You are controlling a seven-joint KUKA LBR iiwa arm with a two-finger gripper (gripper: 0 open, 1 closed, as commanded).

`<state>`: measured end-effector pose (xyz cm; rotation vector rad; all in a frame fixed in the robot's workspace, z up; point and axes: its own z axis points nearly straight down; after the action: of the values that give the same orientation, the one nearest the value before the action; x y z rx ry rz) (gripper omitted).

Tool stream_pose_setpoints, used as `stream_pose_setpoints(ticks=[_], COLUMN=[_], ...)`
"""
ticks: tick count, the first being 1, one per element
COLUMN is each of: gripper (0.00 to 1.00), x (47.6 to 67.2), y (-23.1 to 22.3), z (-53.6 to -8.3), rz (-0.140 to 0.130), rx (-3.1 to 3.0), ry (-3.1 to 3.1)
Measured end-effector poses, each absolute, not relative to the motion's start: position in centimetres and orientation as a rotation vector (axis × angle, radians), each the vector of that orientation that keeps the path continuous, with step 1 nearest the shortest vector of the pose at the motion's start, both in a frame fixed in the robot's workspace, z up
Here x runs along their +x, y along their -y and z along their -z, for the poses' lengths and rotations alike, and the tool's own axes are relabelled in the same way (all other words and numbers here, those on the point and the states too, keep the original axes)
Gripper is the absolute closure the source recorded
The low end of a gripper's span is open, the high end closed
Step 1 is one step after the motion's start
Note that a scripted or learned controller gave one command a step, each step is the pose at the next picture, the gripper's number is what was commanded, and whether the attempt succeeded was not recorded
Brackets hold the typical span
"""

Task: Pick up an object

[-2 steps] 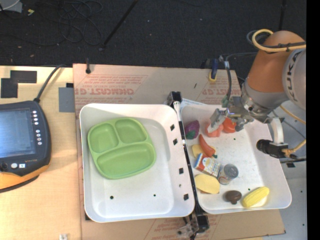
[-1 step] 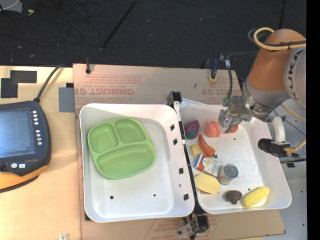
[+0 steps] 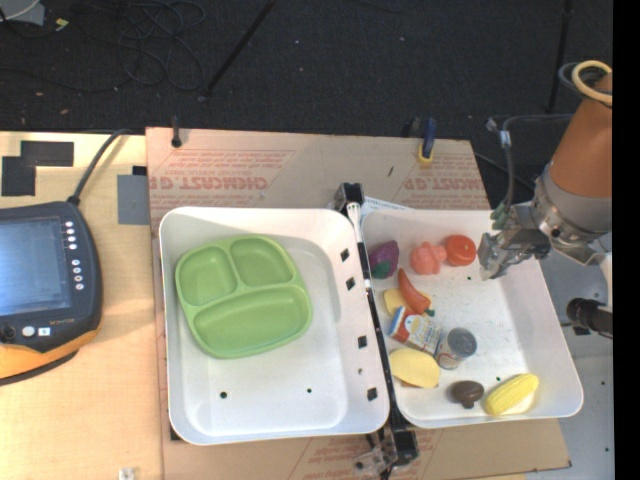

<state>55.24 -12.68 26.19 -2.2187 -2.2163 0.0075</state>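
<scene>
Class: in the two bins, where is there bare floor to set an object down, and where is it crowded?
Left bin: bare below and right of the green tray. Right bin: bare between the gripper, tin can and corn. Crowded along the divider.

The arm [image 3: 585, 163] comes in from the right side, with the orange band up top and the grey wrist section below it, angled down and to the left. The gripper [image 3: 497, 258] sits low at the end of it, pointing down-left. Its metal tip is small and dark here, so finer detail is too hard to make out.
</scene>
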Motion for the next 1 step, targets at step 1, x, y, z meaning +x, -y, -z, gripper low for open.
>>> stream_pose_setpoints(ticks=[1], gripper=[1.00], x=[55.43], y=[12.59], z=[-26.44], rz=[-0.017], rx=[-2.210], ry=[2.212])
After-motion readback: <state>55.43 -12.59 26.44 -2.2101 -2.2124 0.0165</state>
